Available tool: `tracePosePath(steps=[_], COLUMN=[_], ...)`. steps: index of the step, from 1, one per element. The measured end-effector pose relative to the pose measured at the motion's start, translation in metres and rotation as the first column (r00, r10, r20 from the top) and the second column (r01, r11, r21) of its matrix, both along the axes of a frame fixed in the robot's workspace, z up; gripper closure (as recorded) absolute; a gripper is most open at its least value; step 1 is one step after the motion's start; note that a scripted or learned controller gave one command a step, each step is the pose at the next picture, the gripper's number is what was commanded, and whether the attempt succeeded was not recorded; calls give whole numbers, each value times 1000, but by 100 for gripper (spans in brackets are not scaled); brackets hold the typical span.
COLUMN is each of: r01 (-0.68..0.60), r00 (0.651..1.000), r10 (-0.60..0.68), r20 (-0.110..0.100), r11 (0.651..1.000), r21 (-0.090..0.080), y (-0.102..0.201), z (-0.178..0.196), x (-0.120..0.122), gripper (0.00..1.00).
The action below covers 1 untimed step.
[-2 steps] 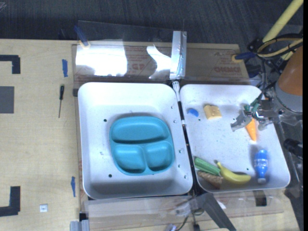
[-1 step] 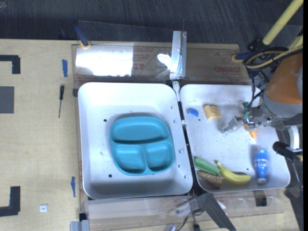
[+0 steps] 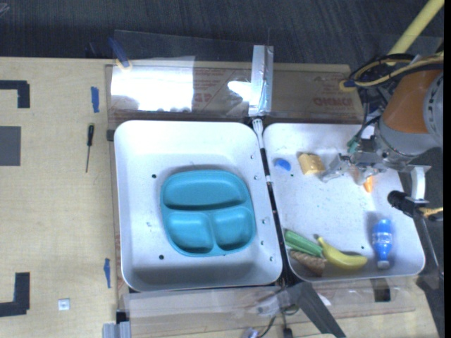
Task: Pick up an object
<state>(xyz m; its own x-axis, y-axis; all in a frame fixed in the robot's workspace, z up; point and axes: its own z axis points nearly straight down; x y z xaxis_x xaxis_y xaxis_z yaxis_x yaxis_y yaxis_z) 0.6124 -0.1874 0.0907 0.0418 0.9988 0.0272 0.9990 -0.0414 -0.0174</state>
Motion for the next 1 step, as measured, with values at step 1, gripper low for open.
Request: tracePosePath(steps=[1], r01=[-16], r00=[999], r10=[16], r20=[28], r11=[1000], r21=[-2], y=[-10], z=[0], x=[-19], gripper=[0])
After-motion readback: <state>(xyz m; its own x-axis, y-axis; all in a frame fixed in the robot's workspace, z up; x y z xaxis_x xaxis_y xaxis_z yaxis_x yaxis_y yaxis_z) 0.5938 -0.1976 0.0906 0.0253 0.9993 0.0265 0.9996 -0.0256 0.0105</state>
